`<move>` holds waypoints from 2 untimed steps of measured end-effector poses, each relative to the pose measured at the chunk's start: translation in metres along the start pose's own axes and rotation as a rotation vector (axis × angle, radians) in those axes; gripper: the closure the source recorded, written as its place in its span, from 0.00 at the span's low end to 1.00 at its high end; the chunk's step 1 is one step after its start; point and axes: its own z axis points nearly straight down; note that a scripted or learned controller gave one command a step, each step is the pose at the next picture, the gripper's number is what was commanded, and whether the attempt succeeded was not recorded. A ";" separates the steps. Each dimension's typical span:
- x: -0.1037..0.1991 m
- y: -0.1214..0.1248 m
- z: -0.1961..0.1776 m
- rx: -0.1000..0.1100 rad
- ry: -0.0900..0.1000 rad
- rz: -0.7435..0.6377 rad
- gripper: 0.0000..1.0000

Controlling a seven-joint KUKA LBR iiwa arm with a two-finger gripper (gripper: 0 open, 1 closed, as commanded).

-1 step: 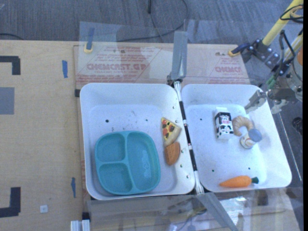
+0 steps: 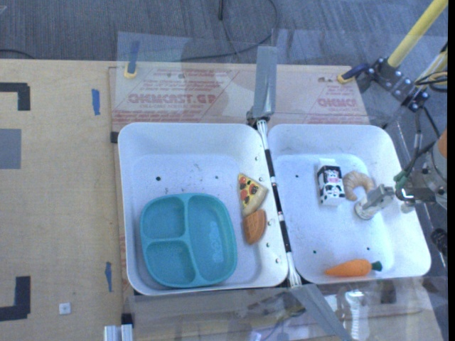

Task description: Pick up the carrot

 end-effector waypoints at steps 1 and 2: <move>0.015 -0.008 0.069 0.001 0.000 -0.053 0.00; 0.031 -0.008 0.084 0.003 0.002 0.198 0.00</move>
